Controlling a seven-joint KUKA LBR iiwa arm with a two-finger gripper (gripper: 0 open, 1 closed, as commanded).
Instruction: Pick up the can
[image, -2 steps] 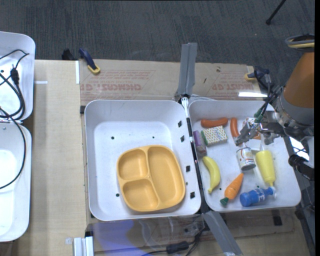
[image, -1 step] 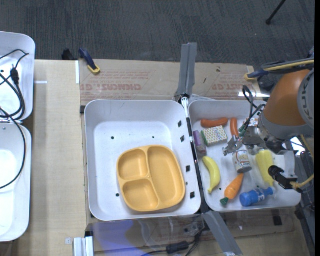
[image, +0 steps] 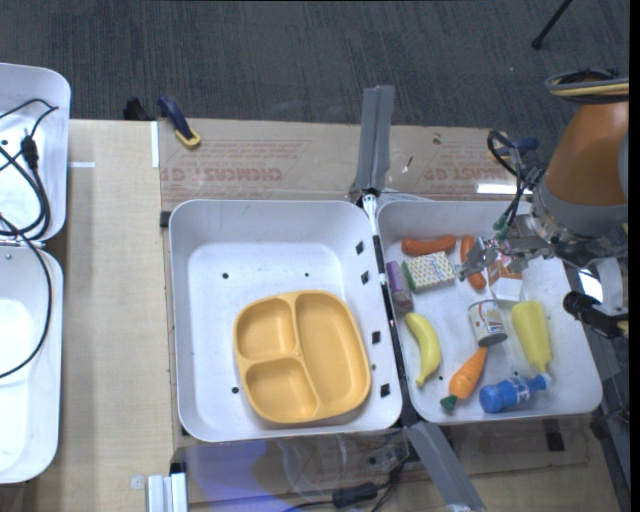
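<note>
The can (image: 487, 322) lies in the right bin (image: 590, 395), between the banana (image: 426, 346) and the yellow bottle (image: 533, 335). The tool (image: 478, 262) hovers above it, seemingly released.

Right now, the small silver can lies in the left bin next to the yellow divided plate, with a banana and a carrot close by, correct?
Not quite. The camera view shows the small silver can in the right white bin, between the yellow banana and the yellow bottle, above the orange carrot. The yellow divided plate sits in the left bin.
</note>
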